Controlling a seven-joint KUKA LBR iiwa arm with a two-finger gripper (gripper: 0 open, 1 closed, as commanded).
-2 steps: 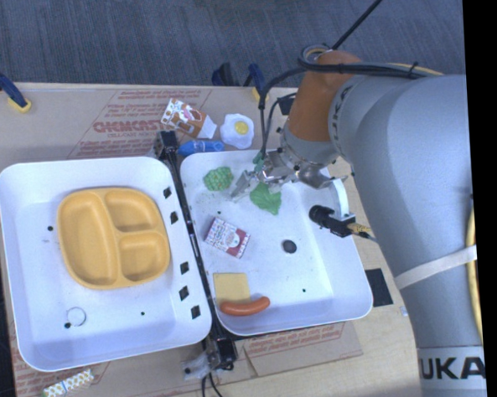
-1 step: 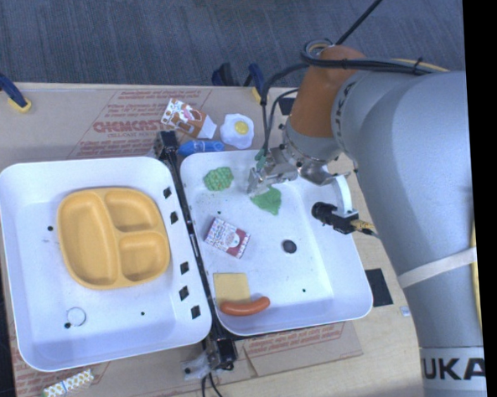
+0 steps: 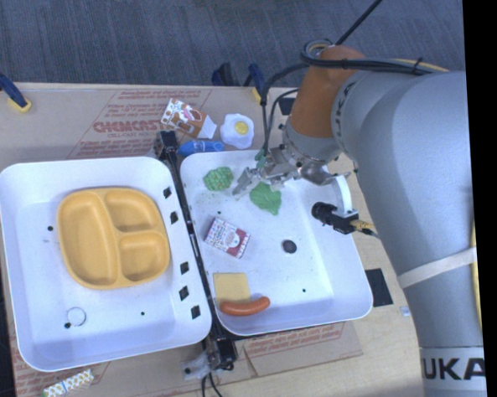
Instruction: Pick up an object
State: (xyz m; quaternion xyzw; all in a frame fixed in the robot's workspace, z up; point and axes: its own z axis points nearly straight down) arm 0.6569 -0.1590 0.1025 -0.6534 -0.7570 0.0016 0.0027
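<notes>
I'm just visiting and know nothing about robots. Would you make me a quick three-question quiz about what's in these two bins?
1. True or false: the yellow divided tray lies in the same bin as the hot dog.
2. Which is nearest the gripper? A) green leafy piece B) hot dog C) cheese slice
3. Fill in: the small red and white carton lies in the ___ bin as the camera sees it.

Key: 1 false; 2 A; 3 right.
</notes>
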